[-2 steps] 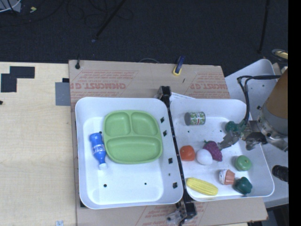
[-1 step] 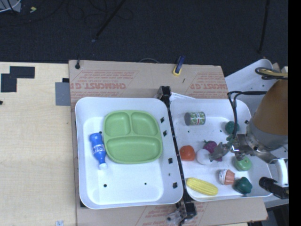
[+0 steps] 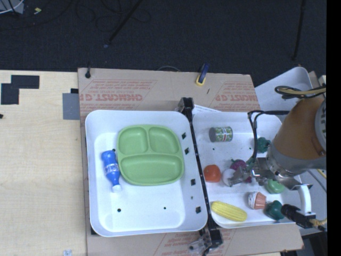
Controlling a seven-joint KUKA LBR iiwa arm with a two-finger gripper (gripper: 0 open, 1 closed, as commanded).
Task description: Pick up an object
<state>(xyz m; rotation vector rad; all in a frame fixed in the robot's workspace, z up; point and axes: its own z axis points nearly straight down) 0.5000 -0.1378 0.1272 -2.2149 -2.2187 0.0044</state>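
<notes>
The right bin point(image 3: 242, 143) holds a small can point(image 3: 220, 134), a red-orange ball point(image 3: 212, 173), a purple toy point(image 3: 238, 165), a yellow corn cob point(image 3: 229, 212), a pink cup-like toy point(image 3: 256, 200) and green pieces point(image 3: 275, 186). My gripper point(image 3: 241, 176) hangs low over this bin beside the purple toy, just right of the red ball. The grey and orange arm point(image 3: 298, 137) covers the bin's right part. Nothing shows clearly between the fingers.
The left bin point(image 3: 101, 207) carries a green divided plate point(image 3: 149, 155) and a blue bottle point(image 3: 111, 169) lying along its left side. A black divider point(image 3: 195, 159) separates the bins. Brown cardboard point(image 3: 133, 92) lies behind them.
</notes>
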